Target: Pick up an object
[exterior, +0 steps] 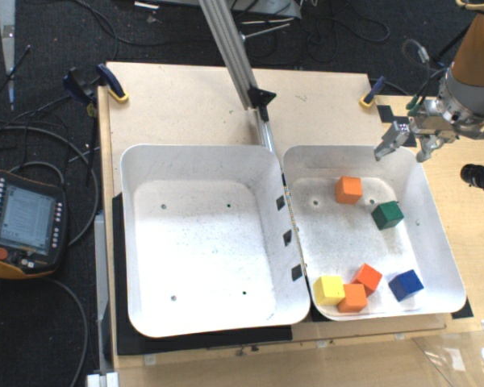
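Gripper: poised above the far right corner of the right bin, at the rim; two fingers spread apart, nothing between them. Arm, grey with orange band, enters from the right edge of the bench. Contents of right bin, six cubes. Nearest to the gripper: green cube, lying toward the near side and slightly inward of it, and upper orange cube, further toward the bin's inner wall; the two stand apart from each other with open floor around each. Neither has a marked long axis. Along the near edge: yellow cube, touching or just beside a lower orange cube, with a third orange cube tilted against that pair; blue cube near the near right corner, just apart from the cluster. Judgement: green cube is the shortest reach, a descent inward from the rim; the bin's sloped wall is the only thing near the path. Left bin adjoins. Handheld pendant lies on the floor off the bench's left edge.
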`<move>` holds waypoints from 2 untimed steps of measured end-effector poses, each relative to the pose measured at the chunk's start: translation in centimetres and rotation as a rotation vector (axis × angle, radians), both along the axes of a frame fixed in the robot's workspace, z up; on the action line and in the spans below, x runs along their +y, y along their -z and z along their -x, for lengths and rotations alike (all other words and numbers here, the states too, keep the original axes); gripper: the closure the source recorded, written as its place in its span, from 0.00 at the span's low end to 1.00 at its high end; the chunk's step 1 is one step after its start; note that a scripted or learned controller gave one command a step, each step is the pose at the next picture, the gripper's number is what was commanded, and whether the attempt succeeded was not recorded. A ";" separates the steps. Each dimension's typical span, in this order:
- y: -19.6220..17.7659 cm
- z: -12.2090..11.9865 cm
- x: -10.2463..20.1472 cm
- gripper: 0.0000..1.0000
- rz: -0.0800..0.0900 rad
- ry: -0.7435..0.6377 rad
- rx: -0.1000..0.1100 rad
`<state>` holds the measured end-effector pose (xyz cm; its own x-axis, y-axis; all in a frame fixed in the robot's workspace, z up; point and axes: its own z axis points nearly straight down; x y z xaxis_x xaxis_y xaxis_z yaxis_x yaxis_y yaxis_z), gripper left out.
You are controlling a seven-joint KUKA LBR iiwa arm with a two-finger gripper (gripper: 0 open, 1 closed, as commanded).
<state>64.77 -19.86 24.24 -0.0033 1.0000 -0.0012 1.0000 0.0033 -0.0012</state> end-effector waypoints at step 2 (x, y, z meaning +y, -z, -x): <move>15.0 -0.4 3.9 0.00 -0.003 0.000 0.004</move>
<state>65.18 -15.94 9.27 -0.0036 1.0000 0.0017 1.0000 0.0036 -0.0055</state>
